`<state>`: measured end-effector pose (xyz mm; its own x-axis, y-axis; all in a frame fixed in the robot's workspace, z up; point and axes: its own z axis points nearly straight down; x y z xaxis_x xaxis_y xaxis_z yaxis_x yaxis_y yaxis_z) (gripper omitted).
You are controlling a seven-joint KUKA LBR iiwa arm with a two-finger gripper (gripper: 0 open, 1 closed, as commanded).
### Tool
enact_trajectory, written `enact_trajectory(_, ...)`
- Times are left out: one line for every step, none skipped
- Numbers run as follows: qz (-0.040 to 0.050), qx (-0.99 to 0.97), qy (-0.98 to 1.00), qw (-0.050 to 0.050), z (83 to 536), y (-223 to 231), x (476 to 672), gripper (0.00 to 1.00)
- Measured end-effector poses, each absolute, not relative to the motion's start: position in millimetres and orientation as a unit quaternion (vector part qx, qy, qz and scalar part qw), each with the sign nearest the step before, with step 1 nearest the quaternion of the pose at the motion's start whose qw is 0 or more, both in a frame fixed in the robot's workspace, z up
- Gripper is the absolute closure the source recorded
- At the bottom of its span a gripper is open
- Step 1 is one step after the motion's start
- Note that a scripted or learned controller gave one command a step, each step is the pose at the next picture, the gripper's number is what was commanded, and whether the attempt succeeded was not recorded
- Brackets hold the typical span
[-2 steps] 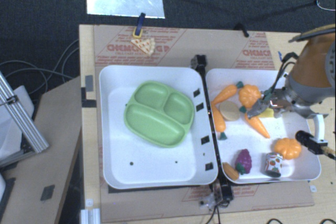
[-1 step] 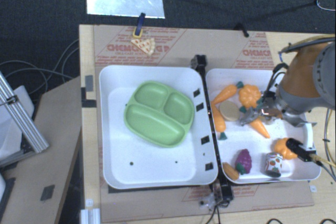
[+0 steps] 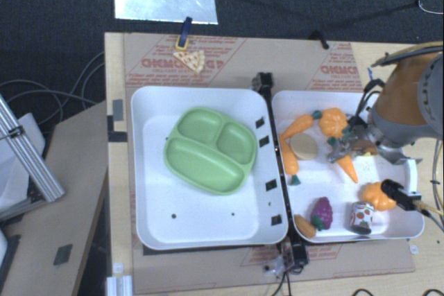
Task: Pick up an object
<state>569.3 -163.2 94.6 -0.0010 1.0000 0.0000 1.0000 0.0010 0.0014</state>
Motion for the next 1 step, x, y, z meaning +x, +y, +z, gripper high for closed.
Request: enact_trajectory(0.0012, 0.707, 0.707, 0.002, 143.8, -172.9, 572.0, 1.0)
